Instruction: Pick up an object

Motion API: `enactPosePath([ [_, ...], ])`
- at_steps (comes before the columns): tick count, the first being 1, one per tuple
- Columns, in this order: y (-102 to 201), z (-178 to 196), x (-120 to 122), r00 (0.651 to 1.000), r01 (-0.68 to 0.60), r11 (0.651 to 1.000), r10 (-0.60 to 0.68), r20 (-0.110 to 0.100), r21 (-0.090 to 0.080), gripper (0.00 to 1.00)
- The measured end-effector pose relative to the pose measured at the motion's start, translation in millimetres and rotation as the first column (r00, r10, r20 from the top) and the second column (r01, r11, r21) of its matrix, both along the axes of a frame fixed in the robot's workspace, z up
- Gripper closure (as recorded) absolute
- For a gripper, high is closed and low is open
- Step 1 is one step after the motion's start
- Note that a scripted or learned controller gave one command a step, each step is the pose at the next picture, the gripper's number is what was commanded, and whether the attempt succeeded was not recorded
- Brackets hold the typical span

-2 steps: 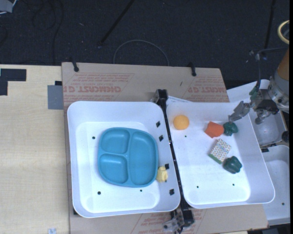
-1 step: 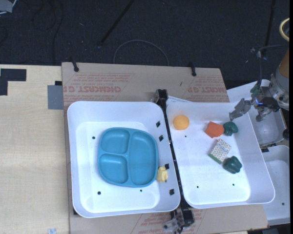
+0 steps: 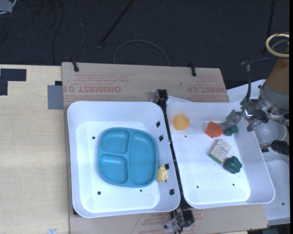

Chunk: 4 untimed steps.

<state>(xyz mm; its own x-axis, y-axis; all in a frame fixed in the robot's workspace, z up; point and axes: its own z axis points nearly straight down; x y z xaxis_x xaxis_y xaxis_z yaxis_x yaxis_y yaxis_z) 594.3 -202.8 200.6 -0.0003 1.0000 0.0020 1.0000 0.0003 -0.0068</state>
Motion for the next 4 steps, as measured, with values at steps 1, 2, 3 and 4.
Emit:
enactPosePath([
  [1, -0.9, -63.9, -0.6, 1.000, 0.000, 1.000, 0.000, 0.000, 0.000, 0.00],
  [2, 0.7, -116.1, -1.2, 1.000, 0.002, 1.000, -0.002, 0.002, -0.001, 0.00],
  [3, -0.3, -103.0, -0.5, 1.000, 0.003, 1.000, -0.003, 0.004, -0.001, 1.00],
  [4, -9.9, -52.2, -1.7, 1.000, 0.003, 1.000, -0.003, 0.009, -0.003, 1.00],
])
